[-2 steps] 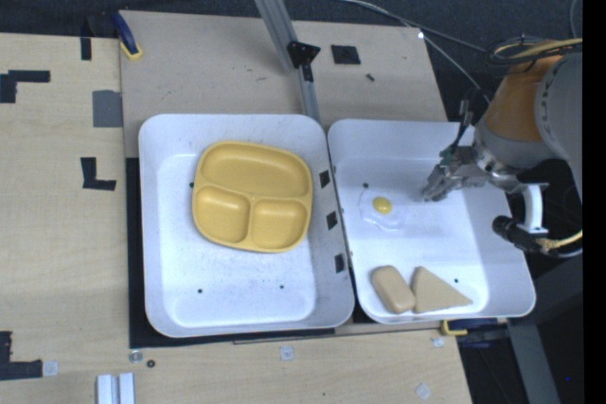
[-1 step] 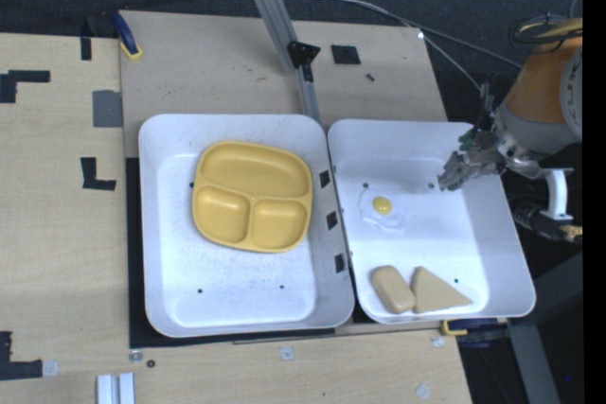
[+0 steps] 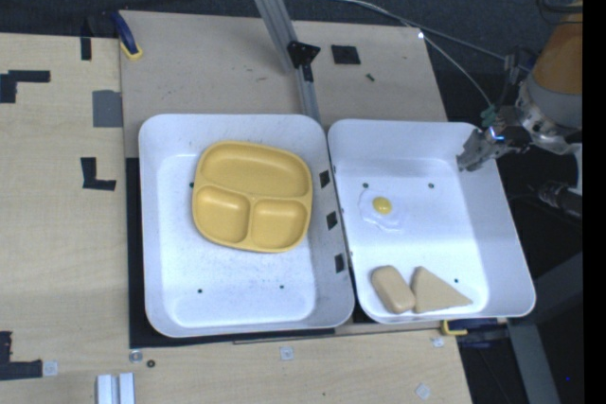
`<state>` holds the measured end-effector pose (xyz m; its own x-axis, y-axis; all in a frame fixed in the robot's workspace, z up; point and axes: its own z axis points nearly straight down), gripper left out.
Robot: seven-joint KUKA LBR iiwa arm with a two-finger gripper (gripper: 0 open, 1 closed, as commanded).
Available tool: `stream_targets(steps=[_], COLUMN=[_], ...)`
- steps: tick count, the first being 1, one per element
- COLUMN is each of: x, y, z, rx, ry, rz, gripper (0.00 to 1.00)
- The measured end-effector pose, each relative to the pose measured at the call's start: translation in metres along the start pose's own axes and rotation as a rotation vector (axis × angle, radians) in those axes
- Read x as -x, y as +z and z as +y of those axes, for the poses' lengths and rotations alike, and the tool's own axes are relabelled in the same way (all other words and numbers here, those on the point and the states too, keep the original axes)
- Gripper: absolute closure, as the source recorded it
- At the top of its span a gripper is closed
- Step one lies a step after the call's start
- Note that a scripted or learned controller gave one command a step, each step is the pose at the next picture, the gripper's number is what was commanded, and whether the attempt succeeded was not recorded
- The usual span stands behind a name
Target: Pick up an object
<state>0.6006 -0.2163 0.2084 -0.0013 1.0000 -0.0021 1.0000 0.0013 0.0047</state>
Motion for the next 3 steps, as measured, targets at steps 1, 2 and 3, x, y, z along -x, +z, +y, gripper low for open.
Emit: stream_targets(steps=[1,2,3], x=[0.002,-0.051,-0.103], y=[-0.063,-0.046,-0.03], z=[0.005,-0.004,-0.015], rx=[0.001,-0.007,-0.008], ry=[-0.001,-0.004,-0.003], rz=[0.0,0.003,0.003], gripper=[1.0,1.0,1.0])
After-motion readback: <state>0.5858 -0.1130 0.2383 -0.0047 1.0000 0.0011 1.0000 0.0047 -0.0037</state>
